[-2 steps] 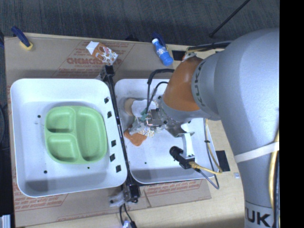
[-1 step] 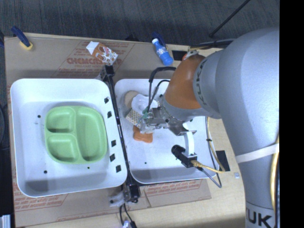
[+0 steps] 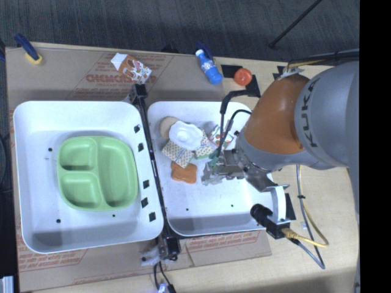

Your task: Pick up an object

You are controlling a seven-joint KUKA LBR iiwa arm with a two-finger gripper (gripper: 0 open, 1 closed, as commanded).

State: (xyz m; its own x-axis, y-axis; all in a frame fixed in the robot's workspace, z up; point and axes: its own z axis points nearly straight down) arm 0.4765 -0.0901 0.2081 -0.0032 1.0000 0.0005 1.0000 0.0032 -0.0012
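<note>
Even overhead light, soft shadows, slight blur.

The worktop (image 3: 55, 66) is covered with brown cardboard printed in red lettering. Two shallow white bins sit on it side by side: the left bin (image 3: 24, 163) and the right bin (image 3: 201, 221), their inner walls close together with a black strip between them. Along the far edge lie a blue clamp with a yellow tip (image 3: 27, 49) at the left corner, a small printed carton (image 3: 131, 68) behind the left bin, a blue bottle (image 3: 209, 66) behind the right bin, and just beside it an orange ball (image 3: 243, 75).
</note>
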